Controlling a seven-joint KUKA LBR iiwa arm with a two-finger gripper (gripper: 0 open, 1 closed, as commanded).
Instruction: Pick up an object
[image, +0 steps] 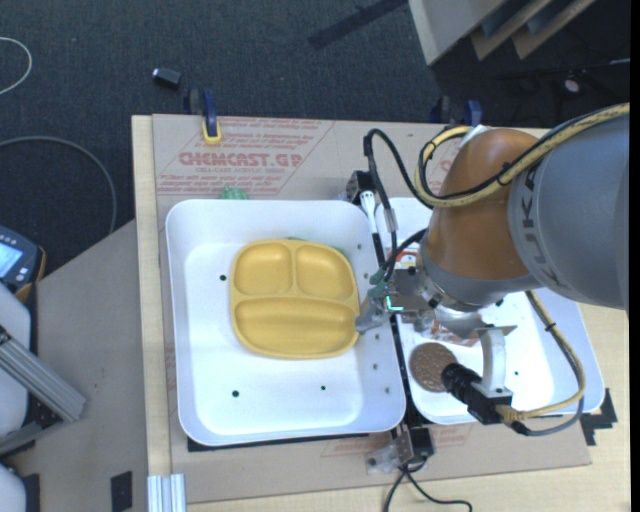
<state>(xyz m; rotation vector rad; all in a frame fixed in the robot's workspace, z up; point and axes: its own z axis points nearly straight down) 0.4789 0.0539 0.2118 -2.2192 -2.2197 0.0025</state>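
A yellow divided plate (293, 298) lies flat in the middle of the left bin (200, 300). A small round brown object (430, 366) rests in the right bin (560, 370), near the wall between the two bins. The arm's orange band and grey wrist hang over that wall and cover most of the right bin. My gripper (382, 312) pokes out from under the wrist at the plate's right edge, where a small green light glows. A grey part of it sits right against the plate's rim. Nothing can be seen held in it.
Black cables (375, 190) loop from the arm over the back of the dividing wall. A cardboard sheet (240, 150) lies under both bins, with a blue and yellow clamp (210, 115) at its back edge. Dark floor surrounds the bench.
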